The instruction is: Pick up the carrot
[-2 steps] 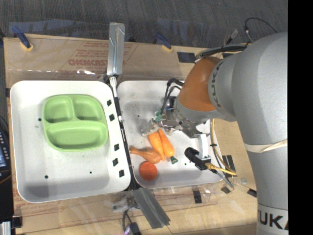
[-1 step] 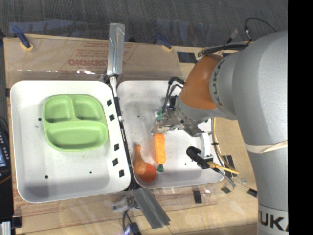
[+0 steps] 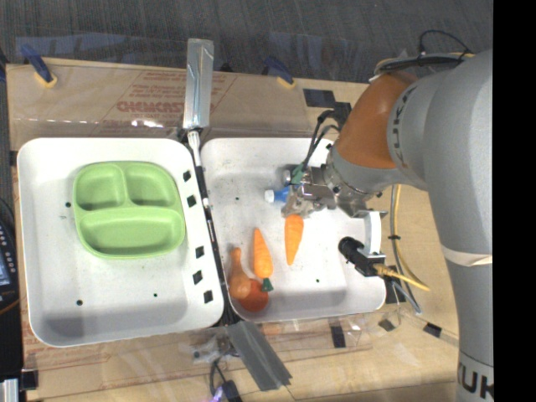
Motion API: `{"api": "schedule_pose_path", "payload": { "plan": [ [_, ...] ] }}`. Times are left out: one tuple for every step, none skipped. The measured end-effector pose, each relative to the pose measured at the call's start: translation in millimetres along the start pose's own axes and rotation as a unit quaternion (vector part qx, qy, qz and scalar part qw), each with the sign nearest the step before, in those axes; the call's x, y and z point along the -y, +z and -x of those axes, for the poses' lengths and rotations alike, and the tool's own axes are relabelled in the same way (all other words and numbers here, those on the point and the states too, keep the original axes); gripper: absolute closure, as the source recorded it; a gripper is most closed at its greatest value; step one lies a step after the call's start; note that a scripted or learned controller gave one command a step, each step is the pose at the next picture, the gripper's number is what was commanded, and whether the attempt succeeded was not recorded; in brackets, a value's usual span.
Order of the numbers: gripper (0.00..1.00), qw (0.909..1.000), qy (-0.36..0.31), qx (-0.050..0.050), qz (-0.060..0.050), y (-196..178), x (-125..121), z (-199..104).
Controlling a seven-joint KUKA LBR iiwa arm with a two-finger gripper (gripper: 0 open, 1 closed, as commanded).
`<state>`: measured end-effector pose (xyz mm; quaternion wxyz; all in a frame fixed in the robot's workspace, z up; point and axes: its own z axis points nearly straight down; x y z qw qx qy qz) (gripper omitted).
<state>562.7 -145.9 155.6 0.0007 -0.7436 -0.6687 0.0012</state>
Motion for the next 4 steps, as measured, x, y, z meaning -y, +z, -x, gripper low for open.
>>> {"api": "schedule_pose_path", "payload": {
  "plan": [
    [1.0,0.9882,-0.153,0.0,0.001,-42.3,-35.6,-29.2],
    [1.0,0.9958,-0.092,0.0,0.001,-36.0,-56.4,-66.8],
    [1.0,0.9979,-0.065,0.0,-0.002,43.4,-88.8,-42.0],
    [1.0,1.0,-0.007,-0.001,0.002,-38.5,-79.1,-149.3]
  ]
}}
